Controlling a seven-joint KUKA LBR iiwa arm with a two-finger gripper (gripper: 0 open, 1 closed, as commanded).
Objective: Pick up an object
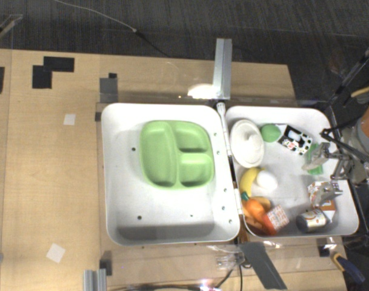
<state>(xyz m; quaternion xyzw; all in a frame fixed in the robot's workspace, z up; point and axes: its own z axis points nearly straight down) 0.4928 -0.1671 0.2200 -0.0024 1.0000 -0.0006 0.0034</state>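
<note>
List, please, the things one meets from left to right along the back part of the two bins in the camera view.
Green divided plate → white bowl → small green object → black-and-white patterned item.

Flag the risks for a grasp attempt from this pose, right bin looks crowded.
1. The gripper sits at the right bin's right side, near a small can; it may knock it.
2. The banana, white ball and orange item crowd together, so a grasp could catch two or slip.
3. The white bowl may be too wide.
</note>
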